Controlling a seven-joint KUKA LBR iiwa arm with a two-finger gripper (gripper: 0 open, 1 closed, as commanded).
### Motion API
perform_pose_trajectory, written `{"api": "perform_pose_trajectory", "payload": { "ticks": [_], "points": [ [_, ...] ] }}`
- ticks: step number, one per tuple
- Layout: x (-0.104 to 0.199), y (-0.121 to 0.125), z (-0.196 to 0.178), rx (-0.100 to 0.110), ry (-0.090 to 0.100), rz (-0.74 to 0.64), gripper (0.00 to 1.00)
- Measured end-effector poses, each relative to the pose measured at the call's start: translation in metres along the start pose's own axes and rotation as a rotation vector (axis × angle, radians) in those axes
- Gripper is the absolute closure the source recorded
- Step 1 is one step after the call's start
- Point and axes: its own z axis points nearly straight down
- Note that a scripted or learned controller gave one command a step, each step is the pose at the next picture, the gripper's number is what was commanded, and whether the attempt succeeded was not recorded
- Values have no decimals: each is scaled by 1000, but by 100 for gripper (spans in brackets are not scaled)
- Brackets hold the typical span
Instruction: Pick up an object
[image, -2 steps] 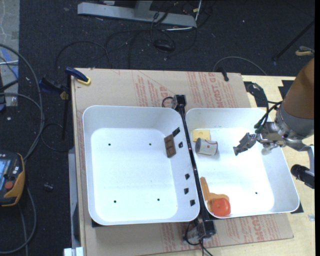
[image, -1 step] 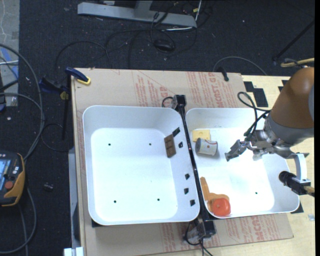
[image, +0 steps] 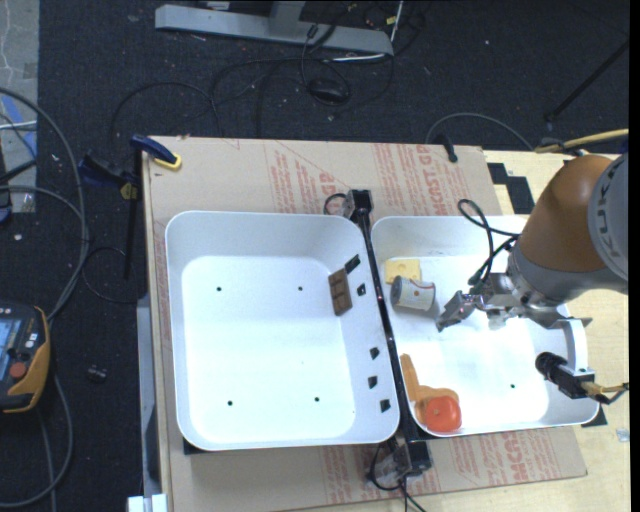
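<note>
Down at the near corner of the right bin (image: 520, 425) I see an orange toy (image: 436, 404), resting against the divider wall. Above it, my claw (image: 458, 310) hangs over the bin floor, reaching in from the right; I cannot tell how its fingers stand, and nothing shows between them. Just beside its tip lies a small grey can (image: 411, 293), and past that a yellow block (image: 404, 269). Over in the left bin (image: 200, 330), a brown piece (image: 340, 293) leans on the right wall.
</note>
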Motion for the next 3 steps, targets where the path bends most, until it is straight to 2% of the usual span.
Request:
{"api": "perform_pose_trajectory", "payload": {
  "ticks": [1, 3],
  "points": [
    [0, 1, -13, -5, -1, 1, 100],
    [-1, -5, -102, -8, -2, 0, 100]
  ]
}}
